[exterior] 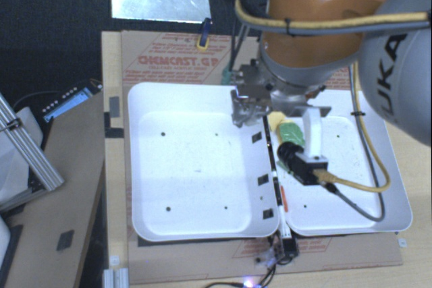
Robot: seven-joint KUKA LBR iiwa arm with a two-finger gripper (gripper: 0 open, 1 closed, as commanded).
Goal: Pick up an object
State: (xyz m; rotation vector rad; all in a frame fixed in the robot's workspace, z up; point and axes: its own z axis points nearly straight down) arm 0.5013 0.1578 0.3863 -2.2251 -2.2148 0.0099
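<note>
- The arm (324, 17), grey with an orange dome, looms nearest, over the seam between two white bins: left bin (189, 165) and right bin (351, 199).
- One green object (290, 132) and one yellow object (277, 121) lie touching just below the claw (253, 108), in the right bin.
- Claw opening: cannot tell.
- The green object's long axis runs diagonally.
</note>
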